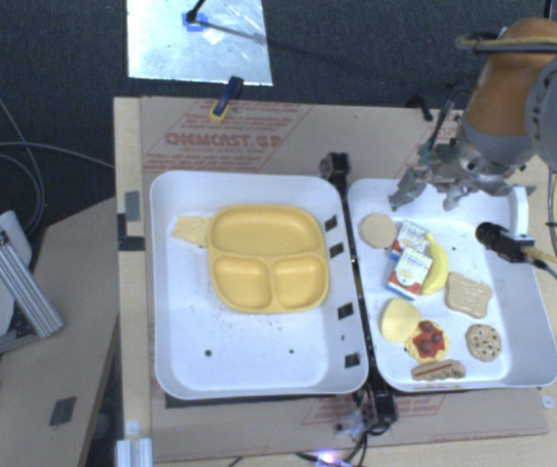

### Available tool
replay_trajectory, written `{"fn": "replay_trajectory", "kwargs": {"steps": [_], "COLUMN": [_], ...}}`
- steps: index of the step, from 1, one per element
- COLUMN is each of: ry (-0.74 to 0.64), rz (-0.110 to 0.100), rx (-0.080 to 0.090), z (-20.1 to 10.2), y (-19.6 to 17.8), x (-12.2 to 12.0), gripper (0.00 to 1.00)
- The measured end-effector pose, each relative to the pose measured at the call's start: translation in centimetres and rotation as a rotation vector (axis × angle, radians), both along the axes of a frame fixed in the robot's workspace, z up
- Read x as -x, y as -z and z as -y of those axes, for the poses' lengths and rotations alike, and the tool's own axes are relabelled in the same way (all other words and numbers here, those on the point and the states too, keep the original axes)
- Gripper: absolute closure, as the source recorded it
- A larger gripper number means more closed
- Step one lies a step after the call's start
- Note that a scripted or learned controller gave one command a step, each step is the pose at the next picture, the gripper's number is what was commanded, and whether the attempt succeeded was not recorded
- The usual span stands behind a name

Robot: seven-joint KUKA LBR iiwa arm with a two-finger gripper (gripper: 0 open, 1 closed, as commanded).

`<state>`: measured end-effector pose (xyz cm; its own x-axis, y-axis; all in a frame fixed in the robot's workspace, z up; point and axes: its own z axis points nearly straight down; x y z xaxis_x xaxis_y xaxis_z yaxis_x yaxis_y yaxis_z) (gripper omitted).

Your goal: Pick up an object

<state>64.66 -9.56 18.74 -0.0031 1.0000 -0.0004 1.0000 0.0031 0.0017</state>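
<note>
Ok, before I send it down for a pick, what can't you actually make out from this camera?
- Carton: print too small to read; it hides part of the banana.
- Gripper height above the right bin: the slanted camera view cannot settle it.
- Pale piece in the left bin: partly under the yellow divided plate.
- Arm: cut off by the right edge.

I work in a robotics lab: my grey-and-orange arm (527,86) reaches over a cardboard-covered surface (249,129) bearing two white bins (176,290), with loose cables (25,154), aluminium framing (6,261) and dark carpet (45,37) around.
</note>
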Motion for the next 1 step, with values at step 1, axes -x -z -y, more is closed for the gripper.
{"fn": "replay_trajectory", "kwargs": {"steps": [1], "ry": [0.001], "rz": [0.008], "rx": [0.001], "z": [0.29], "y": [8.56], "x": [-0.76], "gripper": [0.0]}}
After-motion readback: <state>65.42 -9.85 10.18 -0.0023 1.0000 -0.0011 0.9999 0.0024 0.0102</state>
